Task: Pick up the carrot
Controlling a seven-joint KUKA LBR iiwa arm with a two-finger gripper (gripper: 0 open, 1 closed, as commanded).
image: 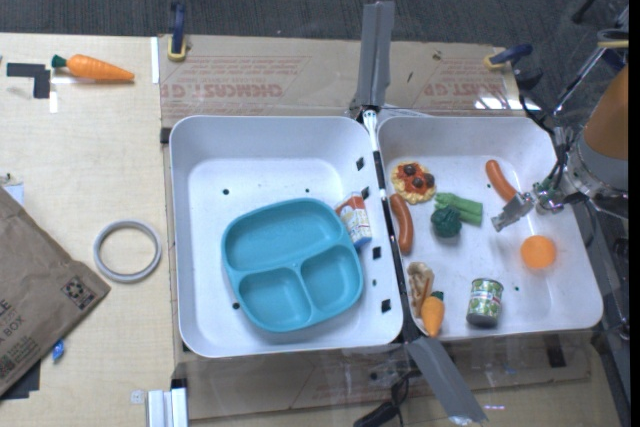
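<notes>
A small orange carrot (432,314) lies at the front left corner of the right bin (560,310), beside a tan piece of toy food (419,279). A second, larger carrot (97,69) with a green top lies on the wooden bench at the far left, outside both bins. My gripper (512,213) hangs over the right half of the right bin, between a red sausage (499,179) and an orange ball (538,252). It is well right of and behind the small carrot, and I see nothing held in it.
The right bin also holds a toy pizza (413,181), another sausage (402,221), broccoli (447,221) and a green can (485,302). In the left bin (200,165) lie a blue divided plate (290,263) and a small bottle (355,218). A tape ring (127,249) sits on the bench.
</notes>
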